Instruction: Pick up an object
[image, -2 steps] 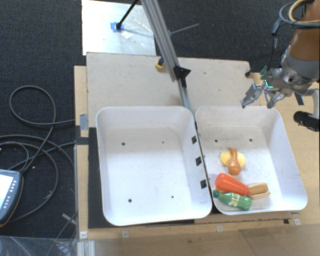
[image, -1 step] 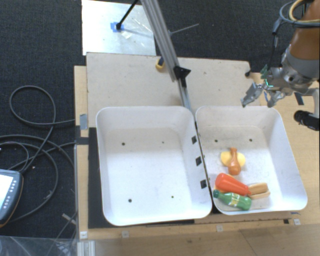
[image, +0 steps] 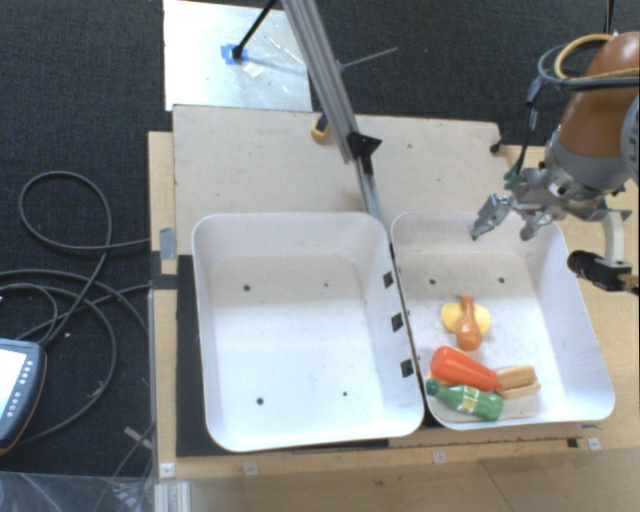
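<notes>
My gripper (image: 508, 222) hovers over the far edge of the right bin (image: 575, 300), its two fingers spread apart with nothing between them. Well below it in that bin lie the objects. An orange chicken drumstick (image: 467, 322) rests across a yellow slice (image: 480, 318) near the bin's middle. Closer to the front edge sit a red-orange carrot-shaped piece (image: 463, 368), a tan hot dog bun (image: 517, 380) and a green bottle (image: 465, 399) on its side.
The left bin (image: 290, 330) sits beside the right one, divided by a rim with black tape marks. A slanted metal pole (image: 335, 95) crosses the back of the bench. Cables lie on the floor at left.
</notes>
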